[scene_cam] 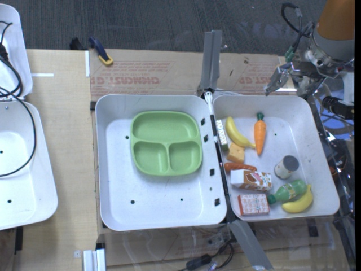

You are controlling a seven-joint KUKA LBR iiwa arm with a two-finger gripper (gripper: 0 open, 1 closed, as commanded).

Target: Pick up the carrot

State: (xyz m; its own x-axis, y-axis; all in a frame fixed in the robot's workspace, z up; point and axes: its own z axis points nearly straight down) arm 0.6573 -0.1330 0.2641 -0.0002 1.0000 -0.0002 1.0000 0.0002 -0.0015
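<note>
The slim orange plastic carrot with a green tuft (259,134) lies in the right-hand shallow white bin (304,114), in its upper middle part, green end pointing to the far wall and tip pointing toward the near side. It lies flat and apart from the walls. The metal two-finger claw (280,79) hangs at the far rim of that bin, off to the carrot's upper right and well above it; whether it is open or closed I cannot tell, since it is small and tangled with cables here. Nothing is gripped that I can see.

The main risk, as I judge it, is the crowding on the carrot's left. A curved yellow plastic banana (237,132) lies just beside it, and a small orange wedge-shaped block (237,153) sits near the carrot's tip. A descent that lands a little to the left could catch the banana instead, or wedge one side on it and miss the carrot altogether.

The carrot is round and smooth-looking, so a closing squeeze across its narrow tip could make it roll or squirt out. A grip near the thicker upper half seems safer.

The grey metal tin (287,166) sits lower right, far enough off to matter little. The green three-part plastic plate (166,142) in the left-hand white bin (113,168) plays no part.
</note>
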